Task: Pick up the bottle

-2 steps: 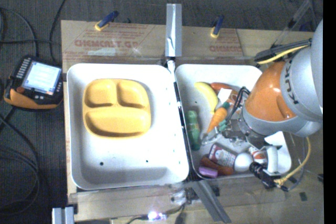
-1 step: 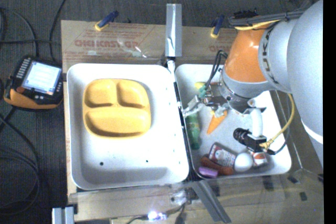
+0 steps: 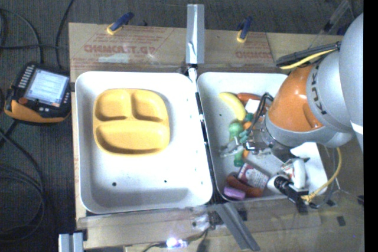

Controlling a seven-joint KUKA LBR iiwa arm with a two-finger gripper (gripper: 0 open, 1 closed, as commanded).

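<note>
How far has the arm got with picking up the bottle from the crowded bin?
Done: the arm has reached over the right bin, above the pile of small items. In hand: nothing can be seen lifted; the wrist hides the pincer, so no grasp can be confirmed. Left: which item is the bottle is unclear in the clutter, so gripping and raising it are still to do. The left bin holds a yellow tray.

We see the bottle (image 3: 255, 176) lying on its side in the right bin (image 3: 319, 169), near the front wall. It is small, with a dark red end and a pale label with some red on it. It points at a slant, its dark end toward the front. A red and purple thing (image 3: 241, 189) lies just in front of it, touching or almost touching. Part of the bottle is hidden under the arm, so we cannot see its whole shape.
</note>
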